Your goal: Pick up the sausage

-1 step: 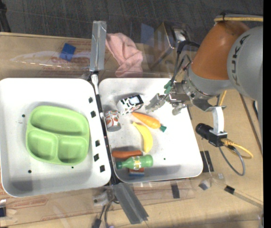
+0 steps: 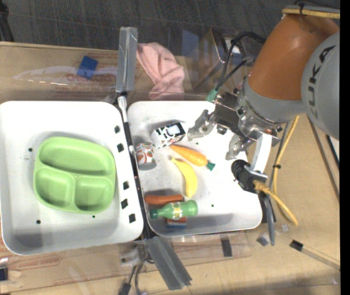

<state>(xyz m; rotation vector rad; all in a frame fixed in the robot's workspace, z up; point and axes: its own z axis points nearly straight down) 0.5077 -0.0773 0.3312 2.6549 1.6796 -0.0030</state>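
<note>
The sausage (image 2: 163, 198), reddish brown, lies near the front left corner of the right bin (image 2: 236, 211), just above a green bottle (image 2: 174, 211). My gripper (image 2: 217, 137) hangs over the back right part of that bin, well away from the sausage. Its two fingers (image 2: 198, 128) are spread apart, open, with nothing between them.
Also in the right bin are a small can (image 2: 145, 155), a black-and-white carton (image 2: 169, 131), an orange carrot (image 2: 190, 155) and a banana (image 2: 187, 176). The left bin (image 2: 15, 226) holds a green divided tray (image 2: 75, 174). A pink cloth (image 2: 161, 66) lies behind the bins.
</note>
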